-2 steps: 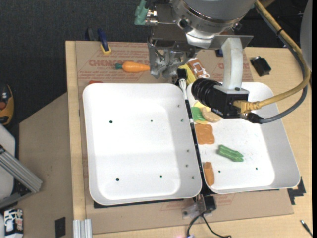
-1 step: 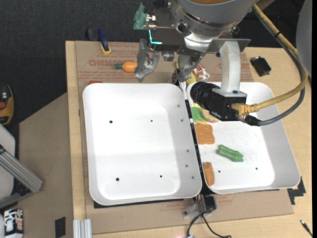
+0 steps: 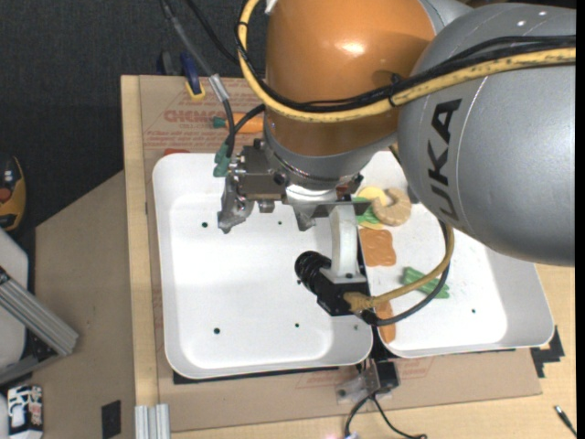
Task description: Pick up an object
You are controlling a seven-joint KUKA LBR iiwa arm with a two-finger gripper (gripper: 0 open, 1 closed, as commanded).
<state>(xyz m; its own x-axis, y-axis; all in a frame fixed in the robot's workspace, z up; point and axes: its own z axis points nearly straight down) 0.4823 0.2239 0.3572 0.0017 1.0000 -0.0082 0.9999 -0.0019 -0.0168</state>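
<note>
Gripper hung over the far-left part of the left bin. Whether it was spread or pressed together could not be told. One grey arm with an orange band reached in from the right and covered the far part of both bins. One cardboard-topped surface carried two white bins side by side, their inner rims meeting at the near end.

The left bin showed bare floor from the gripper out to its near and left rims, giving wide room to move. The right bin held the objects, crowded toward its left side by the shared rim, with bare floor along its near and right edges.

Counted there:
- one orange slab
- one tan ring, just beyond the slab
- two green pieces, a near strip and a far scrap
- one yellow piece, beside the ring
- one small orange bit, near the bin's near-left corner

The arm hid the rest of that bin.
</note>
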